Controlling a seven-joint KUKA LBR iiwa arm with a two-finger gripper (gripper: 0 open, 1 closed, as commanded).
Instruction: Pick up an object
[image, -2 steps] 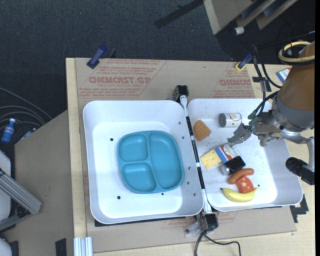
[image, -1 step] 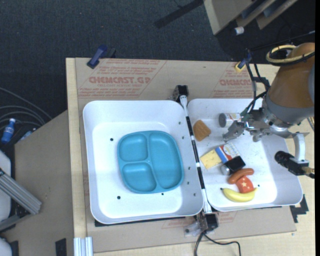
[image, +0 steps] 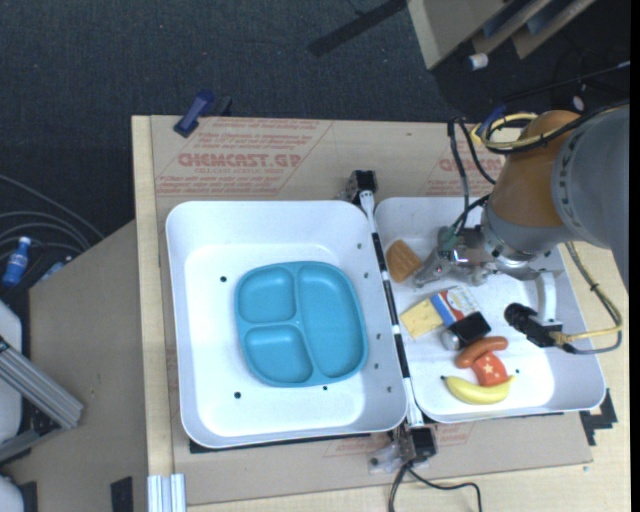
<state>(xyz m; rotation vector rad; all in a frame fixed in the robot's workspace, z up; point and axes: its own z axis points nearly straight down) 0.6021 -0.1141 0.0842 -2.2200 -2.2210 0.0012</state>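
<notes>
My gripper (image: 449, 262) hangs low over the back of the right bin (image: 578, 385), under the grey arm with its orange band. Just to its left lies a brown bread-like piece (image: 403, 260), close to the gripper but apart from it. In front of the gripper lie a yellow cheese wedge (image: 420, 319), a blue and white packet (image: 449, 303) and a small black block (image: 468, 328). Nearer the front edge are a red sausage (image: 482, 348), a red fruit (image: 492, 371) and a banana (image: 477, 390). I see nothing held in the gripper.
The left bin (image: 190, 300) holds a blue divided plate (image: 299, 322). A black clip (image: 362, 184) sits at the back where the two bins meet. A blue object (image: 194, 113) lies off the bench's back left corner.
</notes>
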